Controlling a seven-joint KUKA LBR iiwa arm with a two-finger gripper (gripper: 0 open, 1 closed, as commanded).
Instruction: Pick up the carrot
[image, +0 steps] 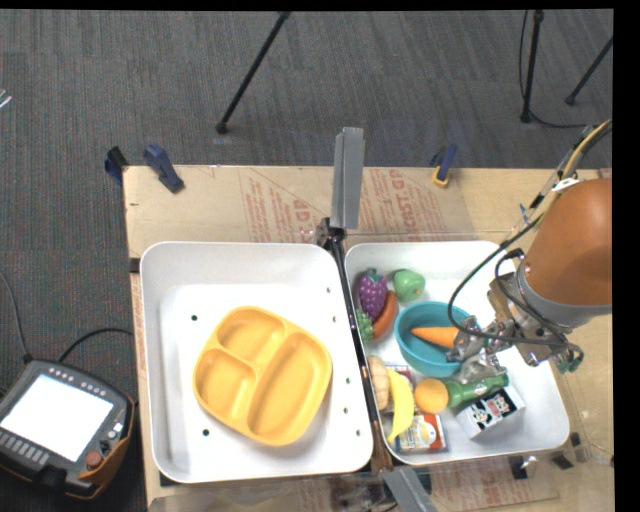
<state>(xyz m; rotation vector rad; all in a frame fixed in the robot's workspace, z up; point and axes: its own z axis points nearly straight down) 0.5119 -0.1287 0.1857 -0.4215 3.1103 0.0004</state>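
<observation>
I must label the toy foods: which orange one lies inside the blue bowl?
The carrot: long and pointed, lying in the blue bowl. The round orange fruit sits outside it.

Beyond my bench lies dark grey carpet, crossed by thin black stand legs at the far side. The bench top is brown cardboard, held by blue clamps. A pendant screen rests near left.

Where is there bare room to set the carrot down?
The left bin has bare white floor all around the yellow divided plate, and its compartments are bare too. The right bin is crowded: the teal bowl holding the carrot, grapes, banana and the hand.
</observation>
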